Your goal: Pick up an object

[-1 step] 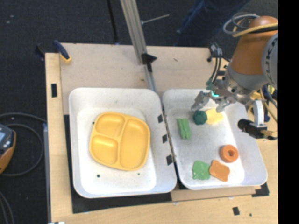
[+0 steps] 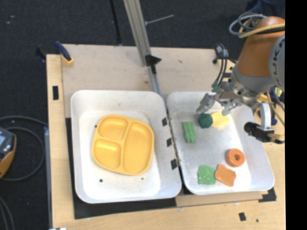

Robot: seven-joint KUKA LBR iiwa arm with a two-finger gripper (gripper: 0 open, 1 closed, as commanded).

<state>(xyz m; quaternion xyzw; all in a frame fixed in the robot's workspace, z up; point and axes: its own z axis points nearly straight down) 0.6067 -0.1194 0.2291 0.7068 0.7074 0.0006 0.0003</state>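
My arm [image 2: 261, 51] shows a rounded orange band over a grey wrist housing. Pale looped cables [image 2: 244, 25] sit on top of it, and dark cables run down its near side. The tool [image 2: 214, 107] is grey metal with two slim fingers; what looks like a green fitting sits just above them.

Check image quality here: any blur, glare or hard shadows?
Camera view: soft overall, slightly low-res; arm and end effector a bit smeared. Lighting is even, with faint shadows under the yellow divided plate and the orange ring. White bins bright but not blown out.
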